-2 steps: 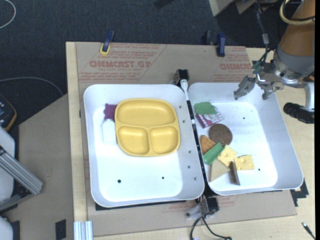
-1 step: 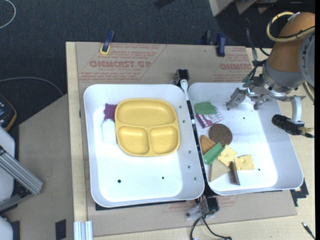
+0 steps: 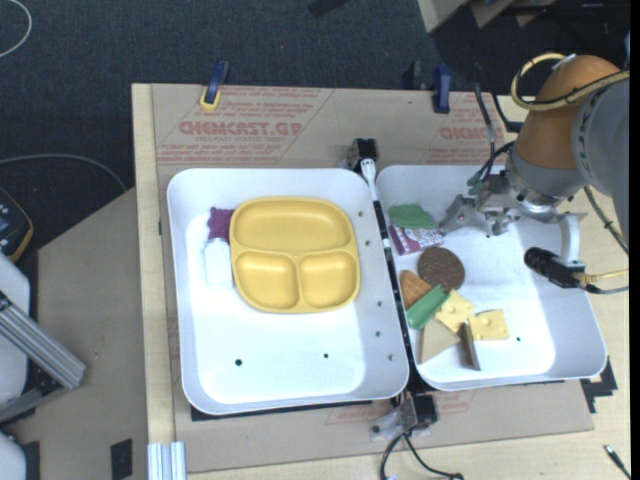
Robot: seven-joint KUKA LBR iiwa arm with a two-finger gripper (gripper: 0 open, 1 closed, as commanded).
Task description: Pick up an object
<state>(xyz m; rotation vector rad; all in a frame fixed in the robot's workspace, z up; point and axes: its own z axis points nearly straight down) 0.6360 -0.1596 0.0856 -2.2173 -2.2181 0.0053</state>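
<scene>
Gripper (image 3: 478, 211) hovers over right bin (image 3: 560, 358), just beside green item (image 3: 411, 215). Can't tell its grip state. Yellow tray (image 3: 295, 252) sits in left bin (image 3: 290, 383).

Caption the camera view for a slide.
Gripper hovers over right bin of toy food; yellow tray fills left bin.

The arm (image 3: 600, 138) is grey with a rounded orange band (image 3: 560, 108) above the wrist. A yellow cable (image 3: 535, 68) loops over that band, dark cables trail beside it, and the metal claw (image 3: 480, 211) below the band looks silvery.
</scene>
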